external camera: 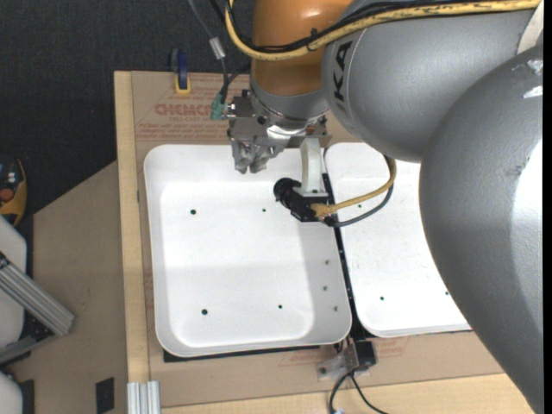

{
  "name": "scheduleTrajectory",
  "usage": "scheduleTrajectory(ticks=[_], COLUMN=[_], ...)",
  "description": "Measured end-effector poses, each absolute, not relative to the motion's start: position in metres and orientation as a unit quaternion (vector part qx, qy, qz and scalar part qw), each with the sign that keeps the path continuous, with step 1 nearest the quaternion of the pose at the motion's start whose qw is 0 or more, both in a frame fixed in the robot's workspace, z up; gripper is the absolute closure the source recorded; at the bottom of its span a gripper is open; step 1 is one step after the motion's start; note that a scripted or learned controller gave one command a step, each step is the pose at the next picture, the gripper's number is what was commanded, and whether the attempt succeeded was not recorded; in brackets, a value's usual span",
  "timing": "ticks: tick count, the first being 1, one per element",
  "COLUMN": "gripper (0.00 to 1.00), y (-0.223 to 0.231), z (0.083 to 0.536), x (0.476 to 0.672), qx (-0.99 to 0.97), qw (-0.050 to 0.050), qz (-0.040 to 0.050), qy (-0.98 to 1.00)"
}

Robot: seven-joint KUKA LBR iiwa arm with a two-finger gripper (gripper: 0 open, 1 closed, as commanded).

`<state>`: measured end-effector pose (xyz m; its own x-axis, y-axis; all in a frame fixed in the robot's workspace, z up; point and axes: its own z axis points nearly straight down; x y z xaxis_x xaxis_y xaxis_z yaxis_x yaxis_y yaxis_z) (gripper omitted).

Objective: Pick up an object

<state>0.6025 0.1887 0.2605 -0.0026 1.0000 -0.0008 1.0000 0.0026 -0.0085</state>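
My gripper (249,159) hangs from the orange-banded wrist over the far edge of the left white bin (172,317), close to the bin's back wall and a little right of its middle. White bin floor marked with a few small black dots lies beneath and in front of it. The right white bin (405,309) lies beside it, largely covered by the grey arm. The gripper tip is small and seen from above at a slant.
A black fitting with a yellow hose (297,200) hangs from the arm over the divide between the bins. A blue clamp (181,69) sits on the cardboard's back edge. An aluminium rail (34,296) lies at the left, and a cable plug (355,355) at the front.
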Motion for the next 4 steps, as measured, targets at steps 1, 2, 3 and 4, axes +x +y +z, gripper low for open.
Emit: scheduleTrajectory(ticks=[1,2,3,4], gripper=[1.00,1.00,1.00,1.00], y=[0.159,0.227,0.183,0.227], z=[0.316,0.204,0.304,0.238], x=[0.596,0.615,0.643,0.635], qx=[-0.708,-0.705,-0.709,-0.706], qw=[-0.002,0.004,-0.004,0.003], qz=[-0.0025,0.0047,-0.0048,0.0034], qy=[-0.706,-0.709,-0.706,-0.709])
